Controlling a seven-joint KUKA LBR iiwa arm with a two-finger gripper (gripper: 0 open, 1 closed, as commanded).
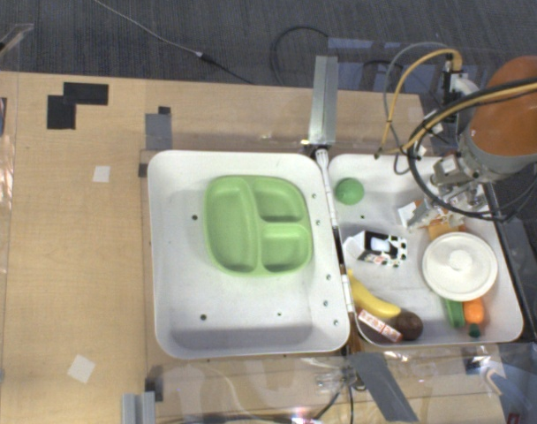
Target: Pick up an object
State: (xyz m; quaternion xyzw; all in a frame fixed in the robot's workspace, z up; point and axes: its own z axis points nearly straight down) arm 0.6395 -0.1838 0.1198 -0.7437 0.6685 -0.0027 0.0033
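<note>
The right bin (374, 168) holds a green ball (348, 190), a black-and-white patterned item (382, 247), a round white bowl (460, 266), a yellow banana (373, 299), a dark brown item (409, 325) and an orange carrot-like piece (474, 312). My gripper (451, 189) hangs over the far right part of this bin, below the orange wrist band (514, 106) and amid cables. It is above a small tan item (441, 228) and a white crumpled scrap (411, 214), just beyond the bowl.
The left bin (176, 263) carries a green divided plate (256, 224). A metal divider (321, 104) runs between the bins at the back. Yellow and black cables (419, 87) loop beside the wrist. Wooden bench top (65, 237) lies to the left.
</note>
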